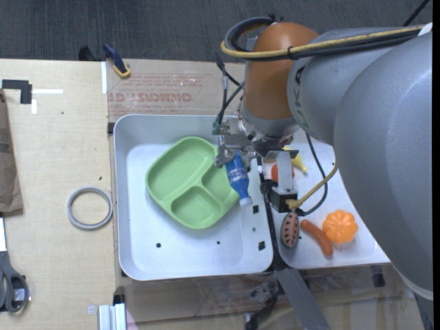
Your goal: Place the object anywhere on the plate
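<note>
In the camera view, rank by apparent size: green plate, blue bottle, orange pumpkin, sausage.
1. green plate
2. blue bottle, under the gripper, likely nearer the camera
3. orange pumpkin and sausage look alike; unranked

- Setting: a robotics test lab, not a home or kitchen.
- A large grey industrial arm (364, 115) with an orange band and loose cabling reaches in over the work area.
- Two shallow white bins (124, 205) sit side by side on a plywood desk (55, 150), with flattened cardboard (165, 91) tucked under the far edge.
- Contents are toy props: a green divided plate (189, 184), a plastic orange pumpkin (341, 227), a toy sausage (317, 237).
- Bench clutter: a tape ring (90, 207), scissors (12, 289), a blue clamp (117, 60).
- Dark carpet floor (137, 12) beyond the desk.
</note>
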{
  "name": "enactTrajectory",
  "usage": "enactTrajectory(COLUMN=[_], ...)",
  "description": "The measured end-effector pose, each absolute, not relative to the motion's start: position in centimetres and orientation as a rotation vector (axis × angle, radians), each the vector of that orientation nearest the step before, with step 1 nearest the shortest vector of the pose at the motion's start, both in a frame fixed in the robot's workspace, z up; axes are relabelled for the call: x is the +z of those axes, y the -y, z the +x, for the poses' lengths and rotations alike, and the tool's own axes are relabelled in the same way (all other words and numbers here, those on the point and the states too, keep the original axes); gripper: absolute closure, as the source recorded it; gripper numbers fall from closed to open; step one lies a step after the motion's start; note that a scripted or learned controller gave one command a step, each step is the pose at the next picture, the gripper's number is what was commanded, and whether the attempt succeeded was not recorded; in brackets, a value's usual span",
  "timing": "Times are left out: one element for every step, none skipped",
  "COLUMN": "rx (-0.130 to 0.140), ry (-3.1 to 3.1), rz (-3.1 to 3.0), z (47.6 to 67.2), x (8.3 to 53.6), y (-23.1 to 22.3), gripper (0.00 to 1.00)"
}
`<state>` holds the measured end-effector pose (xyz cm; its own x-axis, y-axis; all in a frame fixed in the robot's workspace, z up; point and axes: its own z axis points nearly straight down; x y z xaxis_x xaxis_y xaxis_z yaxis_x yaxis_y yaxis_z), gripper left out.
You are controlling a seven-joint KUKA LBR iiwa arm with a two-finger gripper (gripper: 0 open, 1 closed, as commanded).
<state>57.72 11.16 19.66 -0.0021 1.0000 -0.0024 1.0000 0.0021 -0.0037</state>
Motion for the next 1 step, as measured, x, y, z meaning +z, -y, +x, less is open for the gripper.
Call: enactTrajectory(rx=[0.007], ry=[2.225], rz=[-2.219], z=[59.76], x=[28.7], y=[-10.01], gripper=[1.0])
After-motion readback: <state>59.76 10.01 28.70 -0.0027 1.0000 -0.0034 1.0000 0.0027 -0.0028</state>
